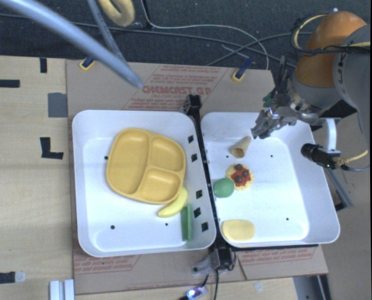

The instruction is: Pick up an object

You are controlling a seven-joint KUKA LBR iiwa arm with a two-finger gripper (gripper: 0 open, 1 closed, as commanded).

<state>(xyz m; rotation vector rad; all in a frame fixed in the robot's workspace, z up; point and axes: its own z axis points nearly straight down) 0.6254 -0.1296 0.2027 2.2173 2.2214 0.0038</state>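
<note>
So here's our setup: two white bins side by side on a cardboard sheet (173, 83), with a black divider strip (201, 167) running between them.

The left bin (89, 186) has a yellow divided plate (145, 165) taking up most of the middle. A banana (174, 204) sits right against the plate's lower right edge, and a green stick-shaped piece (186, 222) lies just below the banana, close to the bin's right wall. We've got open floor along the left side and the bottom left corner.

The right bin (311, 211) is roomier. A small tan cone-shaped thing (241, 146) lies near the upper middle. Below it there's a round piece with red bits on top (241, 176), touching or nearly touching a green ball (224, 187) on its left, which is close to the divider wall. A pale yellow oval piece (238, 230) sits down by the bottom edge. The whole right half of that bin floor is bare.

The gripper (264, 125) hangs over the upper part of the right bin, just up and right of the cone, not touching it as far as we can see. The fingers are too dark and small for us to tell if they're spread or closed, and we see nothing between them. The arm (329, 42) comes in from the upper right corner.
</note>
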